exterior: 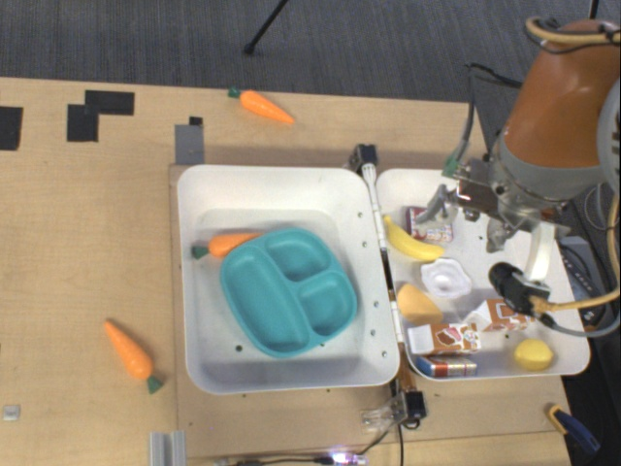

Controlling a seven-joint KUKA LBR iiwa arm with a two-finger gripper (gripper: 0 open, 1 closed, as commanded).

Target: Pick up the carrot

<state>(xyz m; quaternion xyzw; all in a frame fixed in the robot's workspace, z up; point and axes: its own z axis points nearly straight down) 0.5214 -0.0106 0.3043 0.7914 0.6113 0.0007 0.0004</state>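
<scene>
Looking down, you are seeing the gripper (448,202) hovering over the right bin (572,362), and you cannot tell its opening. The carrot (229,245) is lying well left of it in the left bin (194,289), touching the teal tray (288,290), long axis left-right.

The left bin (194,260) holds a plate (286,291), with a carrot (225,246) touching it at ten o'clock. Two more carrots lie on the bench: one (262,106) at twelve o'clock from the bin, one (131,352) at eight o'clock. The right bin (572,362) holds a banana (409,241).
</scene>
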